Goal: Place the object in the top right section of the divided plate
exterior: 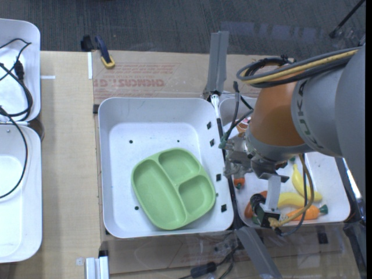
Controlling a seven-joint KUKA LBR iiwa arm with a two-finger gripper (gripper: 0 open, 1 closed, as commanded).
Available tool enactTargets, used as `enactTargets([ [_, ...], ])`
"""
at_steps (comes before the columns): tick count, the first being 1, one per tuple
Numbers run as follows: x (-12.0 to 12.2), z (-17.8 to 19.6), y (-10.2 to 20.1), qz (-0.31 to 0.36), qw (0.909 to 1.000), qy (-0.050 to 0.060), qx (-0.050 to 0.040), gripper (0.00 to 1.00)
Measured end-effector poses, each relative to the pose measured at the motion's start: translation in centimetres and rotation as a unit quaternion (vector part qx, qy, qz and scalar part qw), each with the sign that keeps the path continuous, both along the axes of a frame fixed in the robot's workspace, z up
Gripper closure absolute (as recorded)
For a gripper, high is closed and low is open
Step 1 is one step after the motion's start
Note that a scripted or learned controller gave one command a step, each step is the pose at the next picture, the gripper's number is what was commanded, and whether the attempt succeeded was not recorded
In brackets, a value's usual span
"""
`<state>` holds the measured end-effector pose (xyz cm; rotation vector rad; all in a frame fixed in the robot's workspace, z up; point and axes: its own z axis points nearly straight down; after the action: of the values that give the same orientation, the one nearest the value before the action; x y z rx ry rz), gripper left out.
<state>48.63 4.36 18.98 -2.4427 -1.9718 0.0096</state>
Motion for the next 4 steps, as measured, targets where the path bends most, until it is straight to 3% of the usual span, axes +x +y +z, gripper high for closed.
enactTargets([
  [1, -0.9, 0.1, 4.4, 0.254, 0.9671, -0.001, 0.0016, 1.00],
  [2, -0.8, 0.1, -3.4, 0.224, 0.9746, -0.001, 0.0014, 1.00],
  [3, -0.9, 0.1, 3.1, 0.300, 0.9538, -0.001, 0.0015, 1.00],
  [4, -0.9, 0.1, -3.5, 0.280, 0.9600, -0.001, 0.0015, 1.00],
])
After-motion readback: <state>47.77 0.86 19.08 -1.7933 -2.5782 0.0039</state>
